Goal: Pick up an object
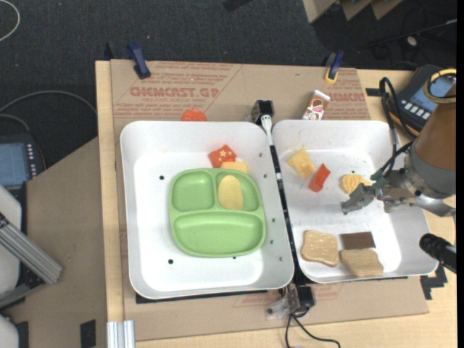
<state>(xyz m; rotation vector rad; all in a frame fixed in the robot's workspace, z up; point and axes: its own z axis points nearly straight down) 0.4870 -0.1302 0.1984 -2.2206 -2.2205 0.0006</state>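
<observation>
Left bin (138, 194): we found a green tray (216, 212) sitting in it, with a pale yellow oval piece (230, 192) lying in the tray's upper right compartment. Nothing here had been lifted.
Behind the tray: we saw a red block (222, 155) with a pale mark on top, and a yellow piece (234, 167) touching it, both resting on the bin floor against the tray's far rim.
Right bin (330, 133): we counted a yellow wedge (301, 162) and a red piece (319, 177) just beside it near the far left, then a toast slice (320, 246), a brown square (357, 240) and a tan slab (362, 262) along the near edge.
Cracker (351, 183): this looked to us like the target, a small round yellow disc with a dotted face, lying flat on the bin floor, just left of the fingertips.
Gripper (360, 196): it hung low over the right bin, dark fingers pointing left, near the cracker. We could not tell whether they were parted or closed, and we saw nothing between them.
Progress: by our reading the pick was not done. Every item lay on a bin floor or in the tray.
Left to do: we judged the close on the cracker and the lift were both outstanding.
</observation>
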